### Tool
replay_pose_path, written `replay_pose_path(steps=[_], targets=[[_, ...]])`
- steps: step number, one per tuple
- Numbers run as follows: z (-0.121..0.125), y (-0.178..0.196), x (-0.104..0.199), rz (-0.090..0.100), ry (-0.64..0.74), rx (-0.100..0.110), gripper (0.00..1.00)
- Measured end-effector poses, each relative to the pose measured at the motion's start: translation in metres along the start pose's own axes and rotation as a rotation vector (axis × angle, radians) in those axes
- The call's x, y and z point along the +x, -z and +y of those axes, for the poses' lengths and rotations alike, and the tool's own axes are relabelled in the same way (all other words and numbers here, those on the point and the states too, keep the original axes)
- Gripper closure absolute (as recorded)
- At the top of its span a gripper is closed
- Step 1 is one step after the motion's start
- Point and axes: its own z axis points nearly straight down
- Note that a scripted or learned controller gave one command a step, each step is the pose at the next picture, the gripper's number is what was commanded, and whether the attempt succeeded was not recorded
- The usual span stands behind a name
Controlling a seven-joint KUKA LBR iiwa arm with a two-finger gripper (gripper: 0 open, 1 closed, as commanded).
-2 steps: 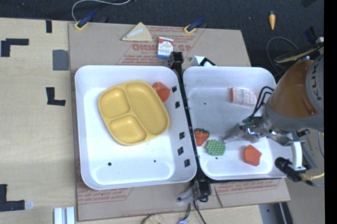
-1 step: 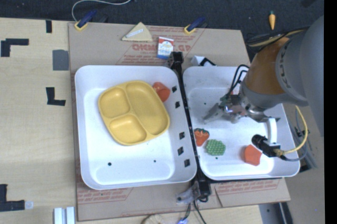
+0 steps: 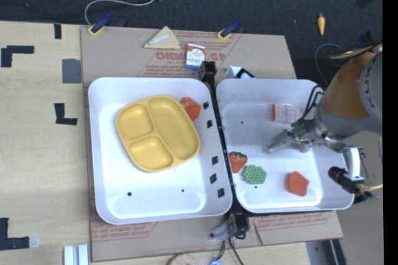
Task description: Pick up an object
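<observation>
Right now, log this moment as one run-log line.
phase: reaching | gripper: low in right bin, holding nothing seen | nearby: small packet, orange block, green piece | left bin: yellow tray

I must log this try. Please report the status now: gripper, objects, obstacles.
Gripper low in right bin, nothing seen between fingers. Nearest: small packet; orange block, green piece further off. Path looks clear.

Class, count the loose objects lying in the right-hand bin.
4: a green piece and an orange-red piece by the bin's left wall, an orange block near its front, a white packet further back. The arm may hide more.
</observation>
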Motion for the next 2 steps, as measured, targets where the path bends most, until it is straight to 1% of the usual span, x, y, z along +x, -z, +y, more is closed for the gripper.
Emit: replay_pose_path(steps=[1,2], targets=[[0.079,-0.001,0.061,0.005,0.003,0.003,0.0],[0.125,0.057,0.027,0.002,0.002,0.003,0.0]])
